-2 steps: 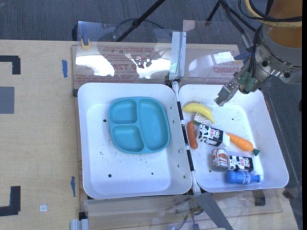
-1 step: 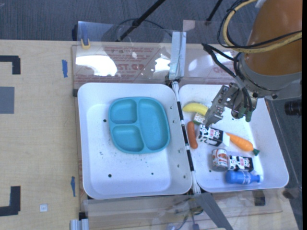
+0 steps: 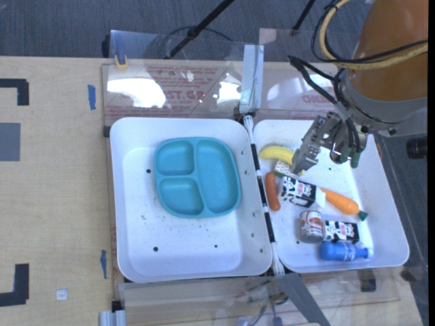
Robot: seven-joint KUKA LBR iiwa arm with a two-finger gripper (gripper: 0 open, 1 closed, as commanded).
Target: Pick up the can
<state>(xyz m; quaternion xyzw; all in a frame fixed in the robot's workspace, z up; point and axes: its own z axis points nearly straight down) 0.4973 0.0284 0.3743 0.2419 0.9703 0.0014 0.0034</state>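
The can point(image 3: 311, 225) is small, red and white, with a silver top. It lies in the right bin point(image 3: 387, 216), near the front, beside a black-and-white carton point(image 3: 340, 231). My gripper point(image 3: 304, 160) hangs above the back of the right bin, over the yellow banana point(image 3: 275, 153) and a second black-and-white carton point(image 3: 298, 192). It is well behind the can and apart from it. Nothing shows between its fingers.
A blue divided plate point(image 3: 197, 176) rests in the left bin point(image 3: 129, 202). The right bin also holds a hot dog point(image 3: 272, 190), a carrot point(image 3: 341, 203) and a blue bottle point(image 3: 342, 252). Clear panels stand behind both bins. Black cables trail from the arm.
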